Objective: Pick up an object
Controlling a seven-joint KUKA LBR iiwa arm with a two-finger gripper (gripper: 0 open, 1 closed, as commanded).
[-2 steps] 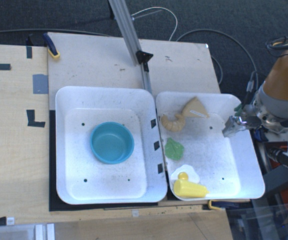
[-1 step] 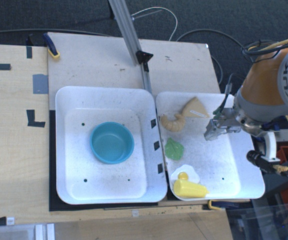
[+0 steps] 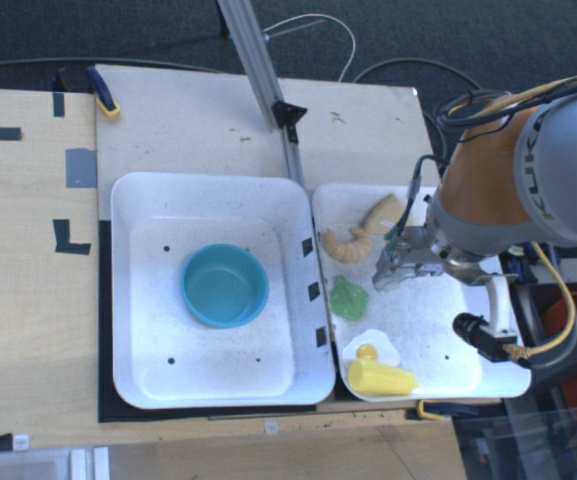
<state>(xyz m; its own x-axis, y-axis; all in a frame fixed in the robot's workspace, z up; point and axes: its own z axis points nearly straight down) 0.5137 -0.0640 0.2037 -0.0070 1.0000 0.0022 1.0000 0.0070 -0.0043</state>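
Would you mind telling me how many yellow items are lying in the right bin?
1: a yellow toy at the near edge of the right bin, touching a fried-egg toy. The arm may hide others.

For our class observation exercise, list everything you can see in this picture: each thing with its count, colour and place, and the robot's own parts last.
bins: 2, white, side by side on the bench
bowl: 1, blue, near the middle of the left bin
croissant-shaped toy: 1, tan, upper left of the right bin
bone-shaped toy: 1, beige, upper part of the right bin, beside the croissant-shaped toy
leafy toy: 1, green, left side of the right bin
fried-egg toy: 1, white and yellow, lower left of the right bin
yellow toy: 1, yellow, lower edge of the right bin, against the fried-egg toy
clamp: 1, blue and yellow, upper left corner of the board
metal rail: 1, grey, running from the top down to the bins
arm: 1, grey and orange, over the right bin
tool: 1, dark metal, low over the right bin, right of the leafy toy
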